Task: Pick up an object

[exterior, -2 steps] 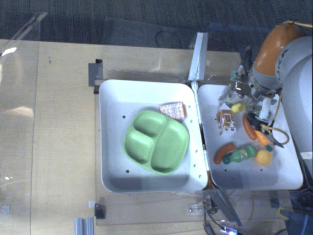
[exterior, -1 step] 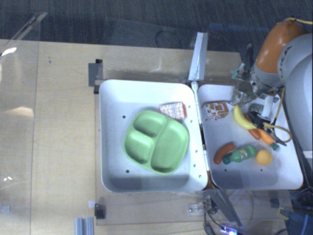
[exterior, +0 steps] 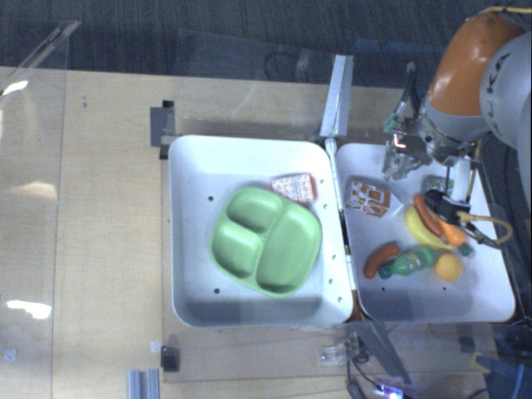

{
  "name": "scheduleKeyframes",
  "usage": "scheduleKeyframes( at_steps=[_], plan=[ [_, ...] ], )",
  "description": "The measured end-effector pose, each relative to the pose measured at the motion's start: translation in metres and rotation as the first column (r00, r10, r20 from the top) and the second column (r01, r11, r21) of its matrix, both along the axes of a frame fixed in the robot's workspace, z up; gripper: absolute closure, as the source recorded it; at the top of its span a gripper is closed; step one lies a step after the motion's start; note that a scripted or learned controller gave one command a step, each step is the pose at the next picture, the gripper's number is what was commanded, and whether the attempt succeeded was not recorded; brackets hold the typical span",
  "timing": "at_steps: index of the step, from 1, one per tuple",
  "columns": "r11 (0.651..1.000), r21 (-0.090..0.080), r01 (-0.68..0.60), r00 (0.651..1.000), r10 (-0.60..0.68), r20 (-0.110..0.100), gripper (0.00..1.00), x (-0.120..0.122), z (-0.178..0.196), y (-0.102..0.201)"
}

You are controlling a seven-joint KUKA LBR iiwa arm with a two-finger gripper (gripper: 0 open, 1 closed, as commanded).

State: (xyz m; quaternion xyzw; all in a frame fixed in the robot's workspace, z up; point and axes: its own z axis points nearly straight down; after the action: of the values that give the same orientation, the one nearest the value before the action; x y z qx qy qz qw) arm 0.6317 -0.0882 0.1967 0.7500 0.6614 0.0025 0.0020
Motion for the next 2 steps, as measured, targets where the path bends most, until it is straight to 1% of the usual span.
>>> scheduleKeyframes(
  at_steps=[1, 2],
  plan=[
    [1.0, 0.0, 0.0, 1.0, 0.0, 0.0, 0.0, 0.0, 0.0, 0.0],
    [0.987, -0.01, -0.162, 0.986, 0.163, 0.032, 0.0, 0.002, -0.074, -0.01]
  ],
)
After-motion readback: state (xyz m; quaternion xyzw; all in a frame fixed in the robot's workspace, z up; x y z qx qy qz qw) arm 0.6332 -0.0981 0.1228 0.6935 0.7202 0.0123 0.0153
